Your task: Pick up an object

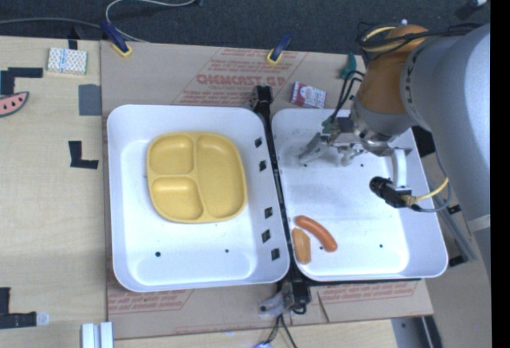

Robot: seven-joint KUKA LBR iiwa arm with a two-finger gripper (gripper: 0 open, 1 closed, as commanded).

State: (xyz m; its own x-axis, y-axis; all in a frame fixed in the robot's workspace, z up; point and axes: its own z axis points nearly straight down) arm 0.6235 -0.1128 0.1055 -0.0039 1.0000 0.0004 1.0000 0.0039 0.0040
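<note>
Across the desk (48, 179), two white bins sit side by side, from largest to smallest as follows. Reaching from the right, my grey arm (454, 91) with its orange band hangs over the right bin (414, 259). Inside the left bin (127, 243) lies a yellow divided plate (196, 177), flat and upright. My pincer (307, 154) sits low over the right bin's far left part, its metal fingers spread apart with nothing between them. Near that bin's front left corner, well apart from my pincer, lie an orange-red sausage (317, 232) and, just beside it, a smaller tan sausage (301, 246).
</note>
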